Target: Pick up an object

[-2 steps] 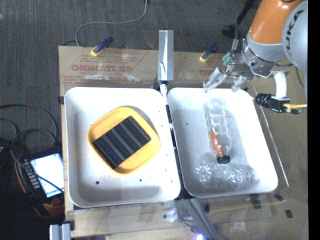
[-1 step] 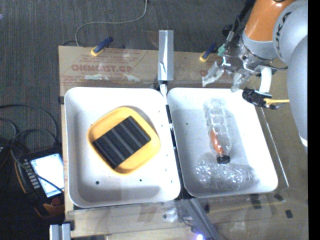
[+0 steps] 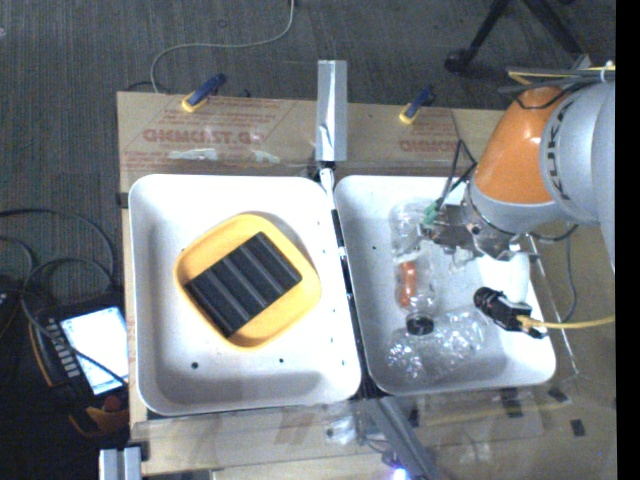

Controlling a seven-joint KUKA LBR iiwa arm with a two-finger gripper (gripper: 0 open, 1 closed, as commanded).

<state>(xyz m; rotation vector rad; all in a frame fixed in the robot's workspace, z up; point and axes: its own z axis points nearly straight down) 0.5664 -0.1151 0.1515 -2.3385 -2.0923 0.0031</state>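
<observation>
Okay, gripper (image 3: 452, 232) hovers over the right bin (image 3: 530, 363), upper middle. The wrist blocks the view, so I can't tell if it's open or closed. Nothing visibly held.

Nearest candidate is probably the clear bottle (image 3: 410, 280) with the orange label. It lies just left of and below the gripper, black cap (image 3: 419, 324) pointing at the near wall. I'd take the bottle at mid-body, closing across its narrow axis, not along its length. Thin clear plastic likely dents and slips, so come straight down, centred.

Clutter: crumpled clear plastic (image 3: 445, 343) just beside the cap, and more clear film (image 3: 405, 223) at the bottle's far end. Either could get pinched along with it or nudge the bottle off line.

Left bin (image 3: 160, 218) holds a yellow tray (image 3: 215, 253) with a black ribbed insert (image 3: 245, 280). It's well apart, so no interference.
</observation>
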